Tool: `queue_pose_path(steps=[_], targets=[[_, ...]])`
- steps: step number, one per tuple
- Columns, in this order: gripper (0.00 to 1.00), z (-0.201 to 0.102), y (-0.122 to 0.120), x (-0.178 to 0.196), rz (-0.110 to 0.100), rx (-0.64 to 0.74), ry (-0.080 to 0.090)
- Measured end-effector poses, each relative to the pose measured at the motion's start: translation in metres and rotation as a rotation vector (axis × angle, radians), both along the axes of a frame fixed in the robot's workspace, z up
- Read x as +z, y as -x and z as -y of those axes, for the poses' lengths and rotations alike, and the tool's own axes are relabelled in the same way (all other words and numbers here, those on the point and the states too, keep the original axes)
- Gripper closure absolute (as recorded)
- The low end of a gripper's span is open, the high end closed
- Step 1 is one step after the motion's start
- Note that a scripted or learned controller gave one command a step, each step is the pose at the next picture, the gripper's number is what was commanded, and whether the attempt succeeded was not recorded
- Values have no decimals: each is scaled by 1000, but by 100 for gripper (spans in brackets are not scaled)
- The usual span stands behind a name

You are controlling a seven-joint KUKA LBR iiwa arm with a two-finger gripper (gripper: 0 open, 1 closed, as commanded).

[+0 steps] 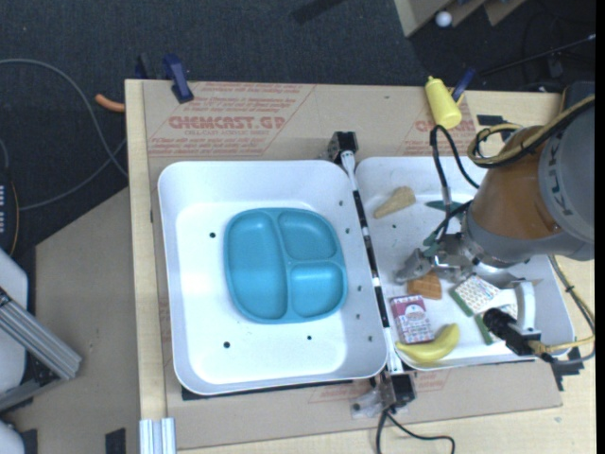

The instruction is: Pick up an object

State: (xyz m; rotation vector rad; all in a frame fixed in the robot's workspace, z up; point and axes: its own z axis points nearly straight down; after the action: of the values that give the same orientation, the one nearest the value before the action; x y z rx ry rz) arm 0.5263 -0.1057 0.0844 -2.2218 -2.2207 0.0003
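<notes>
- Arm (529,206) comes in from the right and sits over the right bin (378,173); the grey body and orange band hide much of that bin's right half.
- Gripper (423,265) is low in the middle of the right bin, pointing toward the divider between the bins.
- Claw state: cannot tell, the tip is too small and cluttered to read. Nothing visibly held.
- Closest pick candidate: orange-brown piece (427,287), just below the gripper tip on the bin floor. Touching or not: can't tell.
- Other things in the right bin:
  - tan wedge (394,201) near the upper left, well apart from the gripper.
  - small pink-red box (410,318) by the divider, below the orange-brown piece.
  - banana (430,345) at the lower edge, just beside the box.
  - green-and-white packet (475,296) right of the orange-brown piece, partly under the arm.
- Left bin (189,253) holds a blue divided plate (284,263), lying flat at its centre, well apart from the gripper.
- Both bins sit side by side on the bench (236,112).
</notes>
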Motion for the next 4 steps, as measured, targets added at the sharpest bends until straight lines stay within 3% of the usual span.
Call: queue_pose_path(steps=[1,2,3,4], targets=[[0,-8,-1,0,0,1,-1],[0,0,-17,0,2,1,1],[0,-14,7,1,-2,0,-1],[0,7,-9,0,2,0,1]])
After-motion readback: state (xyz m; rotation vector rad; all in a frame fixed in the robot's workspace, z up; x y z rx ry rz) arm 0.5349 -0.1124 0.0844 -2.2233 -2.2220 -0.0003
